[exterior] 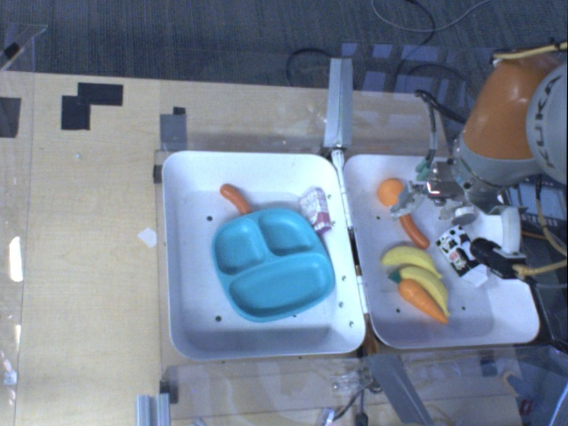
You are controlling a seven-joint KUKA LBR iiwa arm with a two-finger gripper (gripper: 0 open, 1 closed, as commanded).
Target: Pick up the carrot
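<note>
Carrot lies beside banana; claw (grip state unclear) hovers apart.

Above the metallic end effector, the grey arm carries an orange band, with black cables alongside.

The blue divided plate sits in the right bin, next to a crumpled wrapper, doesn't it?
Not quite. The camera view shows the blue divided plate in the left bin, not the right one. The rest holds: the crumpled wrapper lies right beside the plate's upper right corner.
</note>
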